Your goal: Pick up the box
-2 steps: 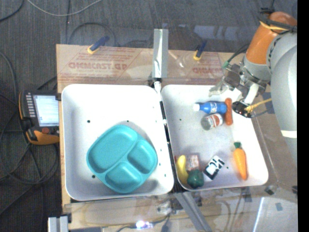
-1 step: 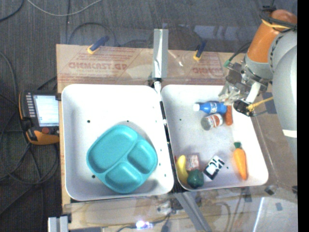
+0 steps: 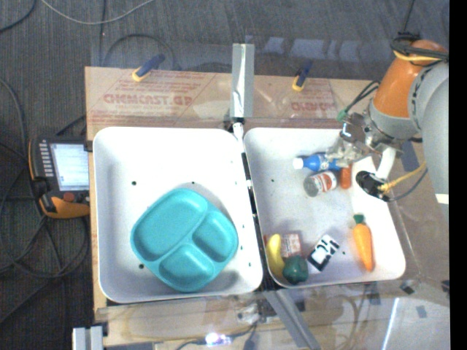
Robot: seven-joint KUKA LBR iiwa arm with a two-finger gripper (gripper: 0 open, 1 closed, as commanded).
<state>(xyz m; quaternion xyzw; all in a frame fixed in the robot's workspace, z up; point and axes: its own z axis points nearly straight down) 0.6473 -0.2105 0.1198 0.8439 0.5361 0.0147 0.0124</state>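
- Tray (image 3: 184,239), teal and divided, lies in the left bin (image 3: 117,152), well apart from the box.
- Box (image 3: 292,243) sits near the right bin's (image 3: 277,148) front edge, between a banana (image 3: 273,252) and a black-and-white block (image 3: 324,251).
- Gripper (image 3: 349,150) hovers beyond the box, over a blue bottle (image 3: 319,162); jaw state unclear.
- Approach stage, likely: the arm must travel to the box and descend.

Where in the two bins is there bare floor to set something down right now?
Left white bin: bare along the far wall and left side, around the teal divided plate. Right white bin: a bare patch mid-floor, between the blue bottle and the black-and-white box. Its near edge is crowded, as is the far right by the gripper.
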